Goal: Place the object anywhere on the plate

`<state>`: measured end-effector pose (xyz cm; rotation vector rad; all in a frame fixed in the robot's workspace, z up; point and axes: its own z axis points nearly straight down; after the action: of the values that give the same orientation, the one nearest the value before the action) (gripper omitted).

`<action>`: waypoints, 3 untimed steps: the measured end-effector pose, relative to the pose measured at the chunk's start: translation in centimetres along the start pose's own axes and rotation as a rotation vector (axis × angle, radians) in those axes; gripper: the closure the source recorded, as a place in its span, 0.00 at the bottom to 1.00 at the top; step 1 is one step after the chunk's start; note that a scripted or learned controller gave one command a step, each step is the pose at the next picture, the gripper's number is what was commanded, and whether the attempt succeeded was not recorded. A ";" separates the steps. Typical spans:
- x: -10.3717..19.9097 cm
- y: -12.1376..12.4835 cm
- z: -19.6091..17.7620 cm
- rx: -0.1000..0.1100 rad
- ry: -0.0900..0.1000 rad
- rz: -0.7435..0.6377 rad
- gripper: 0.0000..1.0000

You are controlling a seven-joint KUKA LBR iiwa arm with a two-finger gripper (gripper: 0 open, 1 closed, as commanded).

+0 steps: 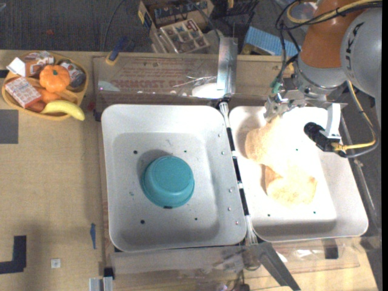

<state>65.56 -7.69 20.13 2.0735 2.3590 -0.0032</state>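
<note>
A wooden bench (48, 211) carries two shallow white bins side by side. The left bin (121, 132) holds a teal plate (168, 181) lying upside down near its middle. In the right bin (345, 211) lie pale bread-like pieces (290, 187), overexposed. Farther back, the gripper (274, 109) hangs over that bin's far-left part; whether it grips anything is unclear. A fruit basket (42, 83) sits at far left.

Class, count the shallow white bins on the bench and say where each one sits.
2. The left bin holds an upturned teal bowl; the right bin, touching it, lies under the arm and holds pale, overexposed objects. No others seem hidden.
</note>
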 end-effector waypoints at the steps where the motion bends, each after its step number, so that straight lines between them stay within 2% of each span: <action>1: 0.1 0.2 -2.2 -0.003 -0.001 -0.003 1.00; 2: 5.2 0.3 -3.0 0.000 0.002 -0.405 1.00; 3: 10.1 0.9 -1.7 -0.001 0.002 -0.802 1.00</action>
<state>65.15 2.39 21.83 0.9881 2.9829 0.0002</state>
